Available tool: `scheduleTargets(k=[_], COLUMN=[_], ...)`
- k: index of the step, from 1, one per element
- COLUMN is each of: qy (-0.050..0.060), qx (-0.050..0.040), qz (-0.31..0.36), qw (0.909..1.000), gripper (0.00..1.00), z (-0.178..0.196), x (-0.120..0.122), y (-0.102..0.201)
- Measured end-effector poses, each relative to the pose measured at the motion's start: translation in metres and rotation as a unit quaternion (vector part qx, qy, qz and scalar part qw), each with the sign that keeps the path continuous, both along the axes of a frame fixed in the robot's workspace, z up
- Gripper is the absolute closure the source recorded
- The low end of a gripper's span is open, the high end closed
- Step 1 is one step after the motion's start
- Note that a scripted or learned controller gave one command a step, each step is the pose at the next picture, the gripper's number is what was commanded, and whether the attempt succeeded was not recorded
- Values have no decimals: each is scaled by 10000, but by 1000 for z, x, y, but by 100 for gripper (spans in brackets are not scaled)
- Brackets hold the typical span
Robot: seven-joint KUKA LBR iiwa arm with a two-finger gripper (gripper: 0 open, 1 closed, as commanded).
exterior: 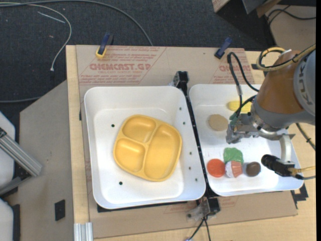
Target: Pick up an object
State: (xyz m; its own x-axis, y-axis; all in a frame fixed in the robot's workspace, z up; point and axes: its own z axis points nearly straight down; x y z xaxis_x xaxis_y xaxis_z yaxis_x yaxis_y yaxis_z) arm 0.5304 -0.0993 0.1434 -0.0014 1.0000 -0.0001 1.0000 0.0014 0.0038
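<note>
The tool (234, 134) is hanging low over the middle of the right bin (200, 134), under the grey and orange arm (281, 92) reaching in from the right, and whether it is released or clenched cannot be told from this slanted view; nothing is showing in its grip. Just nearer than it, a green piece (232, 154) is lying almost directly beneath, touching a small red-and-white piece (233, 169) on its near side. Beside these, a red ball (215, 167) is sitting to the left and a brown ball (253, 168) to the right, all crowding the near part of the bin. Just left of the tool, a tan disc (217, 122) is resting flat, and a yellow piece (234, 105) is peeking out farther back beside the arm. These all look like small toy foods, so they are probably light and stiff with smooth, slippery skins. The balls are likely to roll away from a poor pinch, so closing across the widest part seems best. The green piece, being closest, looks like the natural target, gripped across its narrow sides, though its neighbour is sitting tight against it. In the left bin (93, 134), a yellow tray (148, 147) is lying well apart. Both bins are sitting on the counter (80, 74).
</note>
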Motion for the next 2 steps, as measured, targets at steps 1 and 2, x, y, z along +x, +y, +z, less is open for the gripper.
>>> scheduleTargets(k=[1,2], qy=[-5,-1], qx=[-2,-1], qz=[-1,-1], qw=[10000,10000], gripper=[100,100], z=[60,84], x=[-7,-6], y=[1,1])
